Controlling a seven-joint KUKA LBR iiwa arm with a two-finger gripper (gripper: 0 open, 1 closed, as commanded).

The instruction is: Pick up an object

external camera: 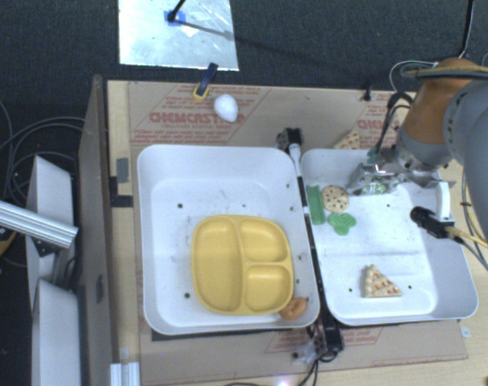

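Cookie (334, 198) lies flat, round, near the right bin's (449, 300) far-left corner.
Green stick (315, 204) lies alongside; pincer (373, 179) just beside, grip state unclear.

- Cardboard sheet (252, 107) under the bins: red print, upside down to the camera, reads roughly "CHEMCAST" at upper left, above the left bin (159, 215).
- Same red print repeats at the sheet's upper right, near the arm (461, 111), partly covered; letters not readable there.
- More red print on the sheet's front strip, below the bins, near 380,458; too small and cut off to read.
- Smaller red lines sit under the big word; too blurred to read.
- Yellow tray (242, 264), cookie (334, 198), waffle slice (379, 283), right bin (453, 296): no readable text.
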